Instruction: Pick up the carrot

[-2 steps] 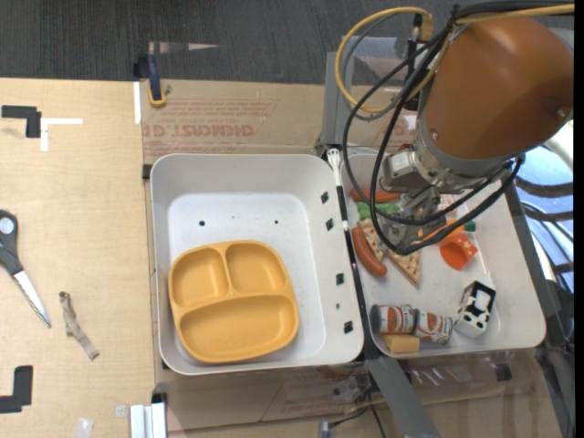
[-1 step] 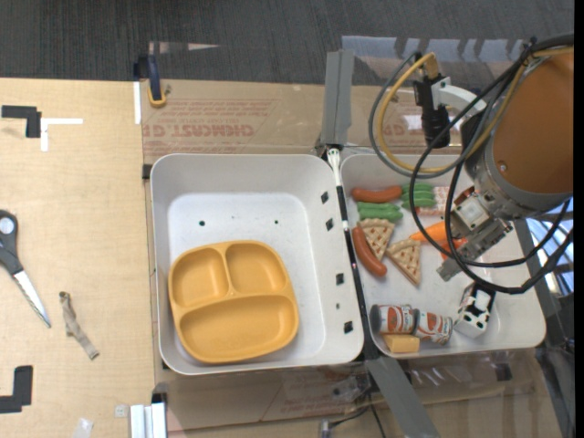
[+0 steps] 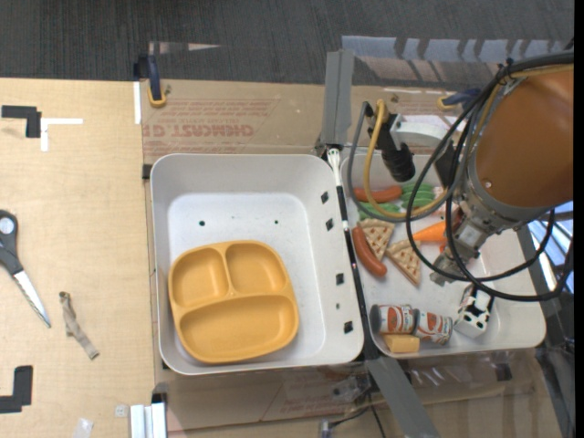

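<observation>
- The carrot (image 3: 431,233) lies in the right bin (image 3: 511,331), orange, just beside the arm's (image 3: 525,140) wrist, and partly hidden by it.
- The gripper (image 3: 453,265) hangs low, just right of the carrot and slightly nearer the camera; cables and the wrist cover it, so I cannot tell how the claw stands.
- Left of the carrot lie a waffle piece (image 3: 378,236) and a sausage (image 3: 369,253); a pizza slice (image 3: 407,263) sits nearer the camera than the carrot.
- Beyond the carrot sit a green item (image 3: 401,201) and a red one (image 3: 379,192).
- Well in front of the carrot lie a can (image 3: 412,321), a cheese block (image 3: 400,343) and a cow toy (image 3: 473,316).
- Far left of the carrot, the left bin (image 3: 173,203) holds a yellow divided plate (image 3: 234,299).
</observation>
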Action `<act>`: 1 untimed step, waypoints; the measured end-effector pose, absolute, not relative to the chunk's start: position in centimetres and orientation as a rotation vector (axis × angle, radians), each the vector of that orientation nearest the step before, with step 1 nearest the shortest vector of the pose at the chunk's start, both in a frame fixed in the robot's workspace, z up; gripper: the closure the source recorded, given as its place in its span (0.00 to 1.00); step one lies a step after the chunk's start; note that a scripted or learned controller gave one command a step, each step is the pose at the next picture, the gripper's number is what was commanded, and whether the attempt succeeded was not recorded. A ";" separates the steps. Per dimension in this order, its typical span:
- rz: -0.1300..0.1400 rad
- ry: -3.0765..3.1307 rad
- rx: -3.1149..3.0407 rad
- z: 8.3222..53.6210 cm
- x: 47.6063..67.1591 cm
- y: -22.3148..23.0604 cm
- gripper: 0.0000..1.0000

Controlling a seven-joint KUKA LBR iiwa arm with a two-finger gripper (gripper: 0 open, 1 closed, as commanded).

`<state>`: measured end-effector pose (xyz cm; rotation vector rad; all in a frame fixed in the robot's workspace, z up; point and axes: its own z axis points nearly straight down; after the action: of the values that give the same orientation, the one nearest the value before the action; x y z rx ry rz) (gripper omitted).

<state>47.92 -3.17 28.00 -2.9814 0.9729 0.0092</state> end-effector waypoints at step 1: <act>0.001 0.741 -3.044 35.5 50.0 -9.1 1.00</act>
<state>50.00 -9.09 35.54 -3.0438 0.7411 0.0012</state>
